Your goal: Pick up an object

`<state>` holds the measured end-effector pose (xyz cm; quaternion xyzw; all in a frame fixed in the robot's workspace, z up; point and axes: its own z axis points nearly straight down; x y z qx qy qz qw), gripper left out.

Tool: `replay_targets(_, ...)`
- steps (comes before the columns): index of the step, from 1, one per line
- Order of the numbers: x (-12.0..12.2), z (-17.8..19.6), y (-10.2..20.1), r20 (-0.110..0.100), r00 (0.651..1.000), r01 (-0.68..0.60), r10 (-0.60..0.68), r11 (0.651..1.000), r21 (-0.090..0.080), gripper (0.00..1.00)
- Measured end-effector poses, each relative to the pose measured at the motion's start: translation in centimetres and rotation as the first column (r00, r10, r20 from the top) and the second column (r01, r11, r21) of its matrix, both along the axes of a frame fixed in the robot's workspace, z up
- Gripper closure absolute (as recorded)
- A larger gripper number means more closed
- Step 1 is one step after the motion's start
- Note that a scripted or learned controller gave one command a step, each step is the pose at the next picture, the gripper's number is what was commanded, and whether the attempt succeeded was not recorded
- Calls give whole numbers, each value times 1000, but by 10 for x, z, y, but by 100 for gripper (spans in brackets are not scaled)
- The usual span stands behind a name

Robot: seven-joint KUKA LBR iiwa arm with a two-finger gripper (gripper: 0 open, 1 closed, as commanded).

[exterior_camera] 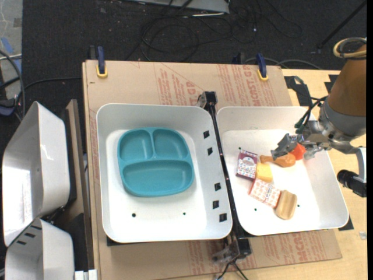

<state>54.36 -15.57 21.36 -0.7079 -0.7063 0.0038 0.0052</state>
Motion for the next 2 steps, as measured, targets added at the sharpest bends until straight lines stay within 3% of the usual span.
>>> replay_targets(1, 3, 7, 0, 12, 1000, -3, 3, 1000, -2, 0)
replay_targets(2, -4, -39, 2, 9, 1000, -1, 1, 1000, -1, 0)
